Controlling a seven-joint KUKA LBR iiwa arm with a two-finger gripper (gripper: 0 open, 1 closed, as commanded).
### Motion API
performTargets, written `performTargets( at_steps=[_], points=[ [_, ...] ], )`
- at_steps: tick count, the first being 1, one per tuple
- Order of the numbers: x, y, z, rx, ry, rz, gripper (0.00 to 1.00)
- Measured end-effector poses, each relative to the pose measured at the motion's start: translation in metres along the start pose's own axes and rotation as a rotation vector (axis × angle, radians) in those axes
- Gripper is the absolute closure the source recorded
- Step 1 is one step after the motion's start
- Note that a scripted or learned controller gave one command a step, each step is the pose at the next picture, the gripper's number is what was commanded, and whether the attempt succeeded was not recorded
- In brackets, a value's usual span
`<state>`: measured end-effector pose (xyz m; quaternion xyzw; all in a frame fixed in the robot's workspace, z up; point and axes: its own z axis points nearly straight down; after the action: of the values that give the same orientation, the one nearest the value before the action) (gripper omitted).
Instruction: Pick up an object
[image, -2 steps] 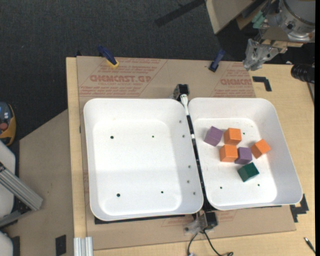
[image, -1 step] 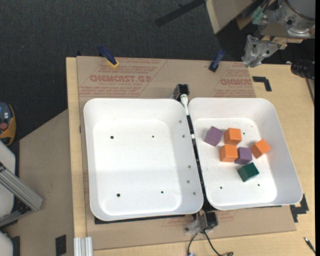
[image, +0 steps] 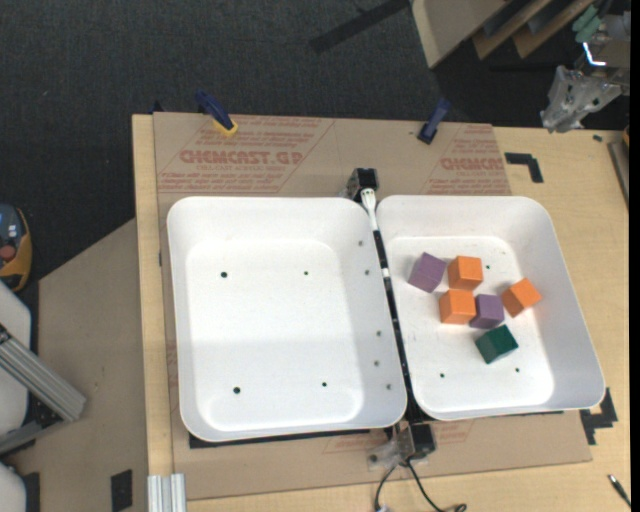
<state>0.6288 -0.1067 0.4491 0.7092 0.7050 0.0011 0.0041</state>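
- While the gripper (image: 580, 95) sits up past the far right corner of the right bin (image: 560, 360), well clear of the blocks, I'm choosing a target; whether it is released or clenched I cannot tell from this angle.
- All six blocks lie in the right bin, and I'll place them against the green block (image: 496, 344), the one nearest me.
- Just beyond the green block sits a purple block (image: 487, 310), touching or nearly touching it, with an orange block (image: 458, 305) pressed to that purple one's left.
- Further back from the green block are a second orange block (image: 465, 271) and a second purple block (image: 428, 271).
- Back and to the right of the green block is a tilted orange block (image: 521, 296), with open floor on its right.
- My pick: that tilted orange one or the green one, since the middle cluster looks too tight for fingers.
- I'd come straight down, turn the wrist to match the block's faces, and close across two free sides.
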Motion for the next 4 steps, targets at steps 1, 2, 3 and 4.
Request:
performTargets(
  at_steps=[1,2,3,4],
  points=[
    [-0.08,0.0,-0.025,0.001,-0.002,0.002,1.0],
    [-0.107,-0.011,-0.082,-0.003,-0.002,-0.003,1.0],
    [-0.076,-0.131,-0.039,0.011,0.007,-0.003,1.0],
    [-0.121,-0.149,-0.09,-0.001,-0.002,-0.001,1.0]
  ],
)
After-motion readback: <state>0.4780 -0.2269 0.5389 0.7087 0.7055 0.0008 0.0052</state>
